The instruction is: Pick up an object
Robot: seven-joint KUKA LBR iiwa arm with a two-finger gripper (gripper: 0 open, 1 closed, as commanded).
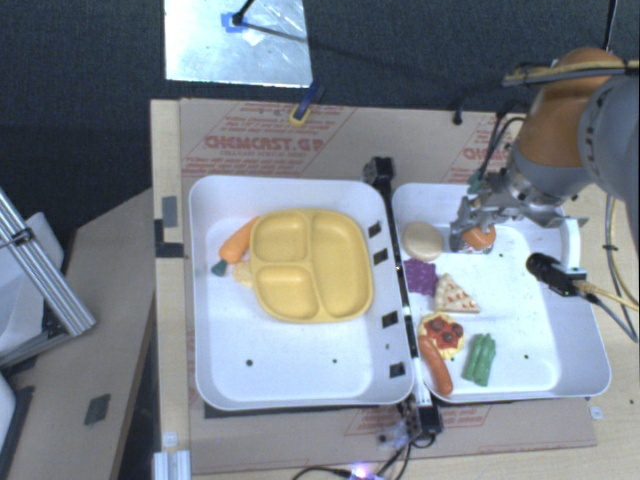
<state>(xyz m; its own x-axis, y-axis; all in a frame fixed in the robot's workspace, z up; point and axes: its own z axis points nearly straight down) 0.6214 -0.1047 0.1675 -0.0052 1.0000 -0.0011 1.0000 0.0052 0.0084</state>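
While the gripper (pixel 476 232) sits low over the upper left part of the right bin (pixel 575 368), you see a small orange object (pixel 480 237) right at its fingertips; the fingers look drawn in narrow on either side of it, and the orange piece shows between them, though you cannot tell whether it is off the bin floor. Just to its left lies a round beige bun-like piece (pixel 423 240), close beside but apart from the gripper. Below that you find a purple item (pixel 421 277), with a pizza slice (pixel 456 295) touching or nearly touching its right edge. Lower still sits a small round piece with red and yellow spots (pixel 443 332), a sausage (pixel 437 366) running down from it toward the bin's lower left corner, and a green bundle (pixel 480 357) just to the right of those. The grey arm with its orange band (pixel 560 118) comes in from the right above the bin. In the left bin (pixel 210 358) you see a yellow divided plate (pixel 305 264), with a carrot (pixel 237 241) lying tilted against its upper left edge.
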